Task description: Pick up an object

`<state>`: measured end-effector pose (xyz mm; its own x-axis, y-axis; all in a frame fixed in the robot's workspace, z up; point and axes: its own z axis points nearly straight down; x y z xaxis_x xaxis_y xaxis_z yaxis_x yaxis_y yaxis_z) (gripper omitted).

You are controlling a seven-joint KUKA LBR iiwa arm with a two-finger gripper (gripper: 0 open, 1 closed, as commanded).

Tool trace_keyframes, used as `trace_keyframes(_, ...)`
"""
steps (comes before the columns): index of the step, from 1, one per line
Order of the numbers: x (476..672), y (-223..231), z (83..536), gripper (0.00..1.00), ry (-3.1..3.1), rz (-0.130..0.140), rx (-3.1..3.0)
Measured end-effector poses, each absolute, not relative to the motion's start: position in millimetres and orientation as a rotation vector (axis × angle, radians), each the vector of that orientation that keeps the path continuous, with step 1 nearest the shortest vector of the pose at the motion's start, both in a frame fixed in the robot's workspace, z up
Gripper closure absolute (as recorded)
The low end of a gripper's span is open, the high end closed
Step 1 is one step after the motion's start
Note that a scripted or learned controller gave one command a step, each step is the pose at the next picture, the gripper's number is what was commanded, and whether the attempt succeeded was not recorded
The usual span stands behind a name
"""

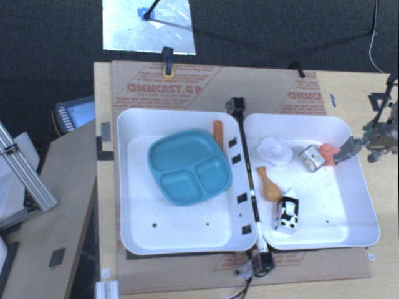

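The claw [346, 151] is being held at the right bin's [358, 229] right rim, its grip impossible to tell.

My wooden bench [349, 86] sits on dark carpet [262, 17], a shiny metal sheet [148, 17] lying beyond it and a beige side table [59, 192] at left.

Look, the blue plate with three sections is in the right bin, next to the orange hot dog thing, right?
Not quite. The camera view shows the blue plate in the left bin, not the right bin. The rest holds: it has three sections, and the orange hot dog thing lies right beside it.
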<state>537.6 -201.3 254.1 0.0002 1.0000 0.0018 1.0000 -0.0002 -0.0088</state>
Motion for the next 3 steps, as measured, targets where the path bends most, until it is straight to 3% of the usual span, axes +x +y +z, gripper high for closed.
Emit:
trace_keyframes(1, 540.0, -200.6, 259.9, 0.0, -2.226, -0.001, -2.219)
trace_keyframes(2, 544.3, -199.1, 198.0, 0.0, -2.222, 0.002, -2.218)
trace_keyframes(3, 536.5, -193.7, 150.4, 0.0, -2.221, 0.002, -2.218)
